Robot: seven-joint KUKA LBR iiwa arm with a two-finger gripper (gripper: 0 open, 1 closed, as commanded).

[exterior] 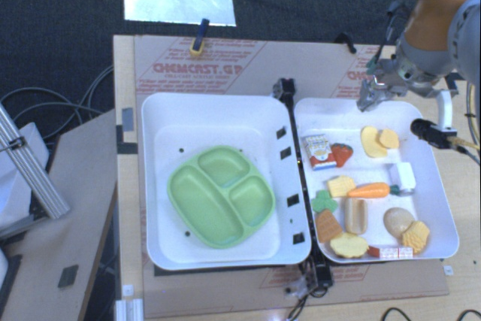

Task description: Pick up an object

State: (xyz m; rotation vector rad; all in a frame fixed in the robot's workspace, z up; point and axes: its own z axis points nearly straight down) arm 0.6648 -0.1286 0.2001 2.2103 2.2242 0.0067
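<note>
your gripper (371,98) hangs above the far edge of the right bin (440,195), nothing visibly between its fingers; how far they are parted cannot be told. below it the toy food lies untouched, a carrot (368,191) mid-bin. a green tray (220,195) sits in the left bin (161,135).

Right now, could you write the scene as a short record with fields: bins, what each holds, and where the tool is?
left bin: holds a green divided plate
right bin: holds toy food pieces, among them a carrot, a strawberry, a hot dog bun
tool: above the far edge of the right bin, nothing seen between its fingers
arm: reaches in from the right
bench: a yellow and blue clamp lies behind the bins
</note>
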